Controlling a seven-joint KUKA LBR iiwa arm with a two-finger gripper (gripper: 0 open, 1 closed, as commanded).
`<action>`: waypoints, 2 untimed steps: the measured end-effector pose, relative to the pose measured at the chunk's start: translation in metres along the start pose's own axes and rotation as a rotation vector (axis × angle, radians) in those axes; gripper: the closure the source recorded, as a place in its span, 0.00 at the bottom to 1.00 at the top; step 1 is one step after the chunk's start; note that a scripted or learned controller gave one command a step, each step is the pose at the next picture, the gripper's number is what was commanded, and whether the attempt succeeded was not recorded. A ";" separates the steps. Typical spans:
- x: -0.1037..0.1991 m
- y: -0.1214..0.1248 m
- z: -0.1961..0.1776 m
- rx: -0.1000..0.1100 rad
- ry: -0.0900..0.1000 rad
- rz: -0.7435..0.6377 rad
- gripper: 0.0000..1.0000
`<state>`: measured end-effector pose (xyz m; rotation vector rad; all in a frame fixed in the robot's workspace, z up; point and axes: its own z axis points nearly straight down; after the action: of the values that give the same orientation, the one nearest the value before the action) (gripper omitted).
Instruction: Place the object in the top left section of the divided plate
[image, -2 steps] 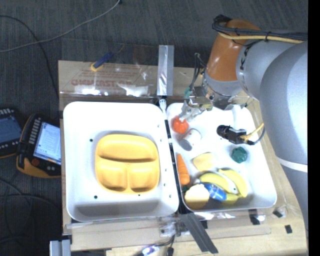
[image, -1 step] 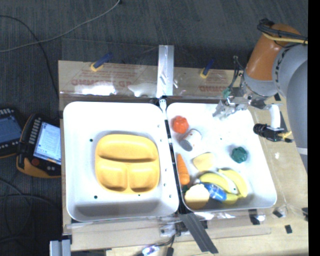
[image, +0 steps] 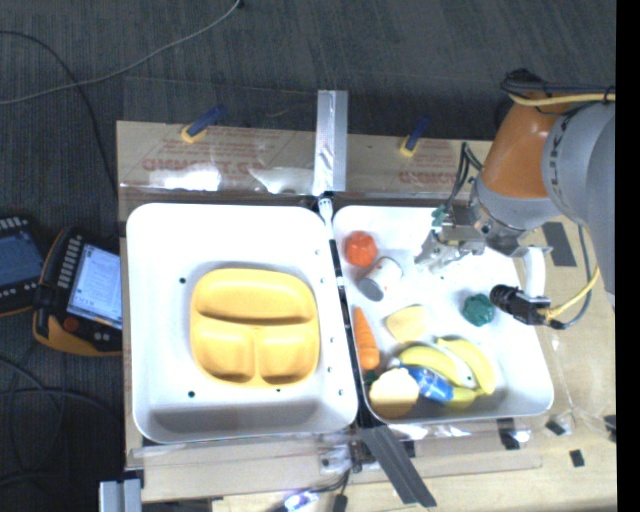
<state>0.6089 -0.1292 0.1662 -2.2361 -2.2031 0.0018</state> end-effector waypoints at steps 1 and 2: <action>0.001 0.000 -0.008 0.002 0.001 -0.002 1.00; 0.034 0.002 -0.039 -0.001 -0.003 -0.094 1.00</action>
<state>0.6111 -0.0952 0.2050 -2.1318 -2.3077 0.0034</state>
